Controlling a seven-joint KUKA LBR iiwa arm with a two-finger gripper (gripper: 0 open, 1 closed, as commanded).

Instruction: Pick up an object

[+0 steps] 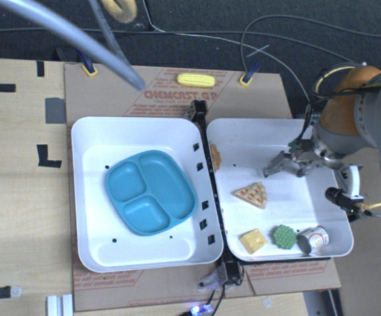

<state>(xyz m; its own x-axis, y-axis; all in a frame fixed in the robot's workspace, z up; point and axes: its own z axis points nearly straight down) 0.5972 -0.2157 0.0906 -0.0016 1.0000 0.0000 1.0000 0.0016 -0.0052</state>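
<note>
Camera view: two white bins side by side on the desk (19,196). The left bin (88,137) has a blue plate (151,191) with three compartments. The right bin (243,133) has a pizza slice (251,195) near the middle, and along the front edge a yellow cube (253,240), a green ball (283,236) and a small can (314,239), close to each other. An orange thing (214,157) sits by the divider, too small to identify. The arm (348,114) comes from the right; the pincer (274,170) is over the right bin, above & right of the pizza slice, not touching it. Fingers apart or together: I cannot tell. A corn cob (195,80) lies on the cardboard (170,94) behind the bins.
</note>
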